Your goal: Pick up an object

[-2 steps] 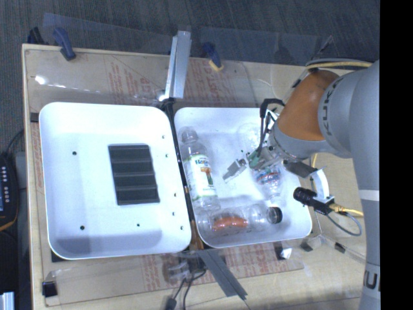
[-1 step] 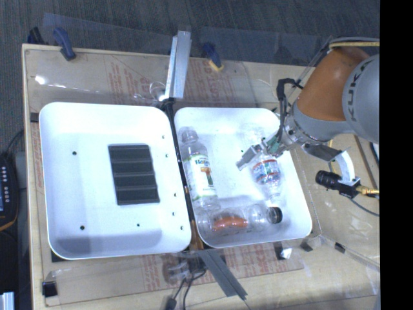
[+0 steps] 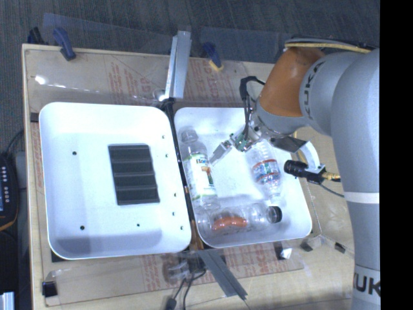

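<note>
Three clear plastic bottles lie in the right bin (image 3: 298, 219). One with a green and white label (image 3: 201, 171) lies along the bin's left wall. Another with a red and blue label (image 3: 266, 172) lies at the right. The third, with an orange label and black cap (image 3: 240, 220), lies across the near side. My gripper (image 3: 227, 148) hangs over the upper middle of this bin, between the two upright-lying bottles, and I see nothing in it. A black ribbed block (image 3: 133, 174) rests in the middle of the left bin (image 3: 64, 128).
The arm's orange band (image 3: 284, 86) and grey wrist stand over the right bin's far right corner. A metal divider bar (image 3: 177, 63) rises between the bins at the back. Blue clamps (image 3: 63, 42) hold the bench's far edge.
</note>
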Controlling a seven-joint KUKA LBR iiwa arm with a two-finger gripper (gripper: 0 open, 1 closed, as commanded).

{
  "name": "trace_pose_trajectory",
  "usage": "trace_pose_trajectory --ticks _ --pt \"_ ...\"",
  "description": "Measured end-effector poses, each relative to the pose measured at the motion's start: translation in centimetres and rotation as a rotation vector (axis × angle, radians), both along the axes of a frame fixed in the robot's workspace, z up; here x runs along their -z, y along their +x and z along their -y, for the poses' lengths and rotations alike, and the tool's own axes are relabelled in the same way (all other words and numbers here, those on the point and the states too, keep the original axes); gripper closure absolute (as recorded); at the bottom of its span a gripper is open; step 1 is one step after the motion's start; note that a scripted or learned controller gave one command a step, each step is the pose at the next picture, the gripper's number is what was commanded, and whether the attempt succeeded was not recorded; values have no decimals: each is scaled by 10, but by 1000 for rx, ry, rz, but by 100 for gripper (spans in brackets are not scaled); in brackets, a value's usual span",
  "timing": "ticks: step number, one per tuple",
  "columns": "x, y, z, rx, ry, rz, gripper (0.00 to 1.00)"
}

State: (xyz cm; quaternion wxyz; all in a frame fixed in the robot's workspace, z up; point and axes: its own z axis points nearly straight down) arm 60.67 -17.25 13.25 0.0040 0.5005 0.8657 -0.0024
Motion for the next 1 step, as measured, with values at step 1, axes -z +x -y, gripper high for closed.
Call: trace_pose_trajectory --ticks 1 --pt "-74 -15 38 118 8 -4 0"
